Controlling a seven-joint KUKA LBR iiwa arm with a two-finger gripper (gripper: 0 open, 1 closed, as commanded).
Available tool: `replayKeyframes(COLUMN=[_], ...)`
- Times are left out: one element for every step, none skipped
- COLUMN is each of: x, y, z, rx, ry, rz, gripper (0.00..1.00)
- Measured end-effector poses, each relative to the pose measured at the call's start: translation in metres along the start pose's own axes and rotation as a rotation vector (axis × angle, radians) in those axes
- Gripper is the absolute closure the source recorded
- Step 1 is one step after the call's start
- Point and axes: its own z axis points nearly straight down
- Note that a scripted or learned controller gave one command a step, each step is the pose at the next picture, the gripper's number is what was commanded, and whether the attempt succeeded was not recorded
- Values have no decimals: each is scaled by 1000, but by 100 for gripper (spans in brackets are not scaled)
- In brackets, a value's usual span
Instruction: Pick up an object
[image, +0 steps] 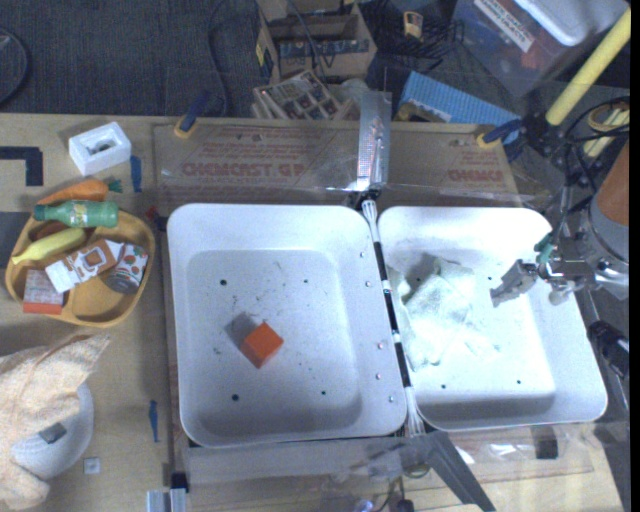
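Jaws of the gripper (512, 284) are blurred and too small to resolve, so whether they are parted or closed cannot be told; nothing is showing between them. Gripper and wrist are hovering over the right side of the right bin (560, 395), with the arm (612, 215) running off the frame's right side, cut by the edge. Within that bin, a pale, translucent crumpled mass (432, 300) is lying at the left, near the shared wall; its outline is merging with the white floor, and what it is cannot be made out.

Left bin (200, 240) is holding an orange block (264, 344), the likely object to be picked. It is sitting near the middle of the floor, slightly low, turned cornerwise, with a grey patch just beside it at upper left; whether that is shadow or another piece is unclear. Small dark specks are dotting the floor around it.

Left of the bins, a yellow bowl (100, 310) is holding a green bottle (78, 213), a yellow banana-like piece (45, 245) and small printed packets. A white box (100, 147) is sitting above the bowl.
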Motion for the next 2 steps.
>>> replayKeyframes(x=[25,39], y=[90,100], z=[42,146], rx=[-6,-7], ry=[-3,-3], rz=[-92,-171], gripper=[0,0])
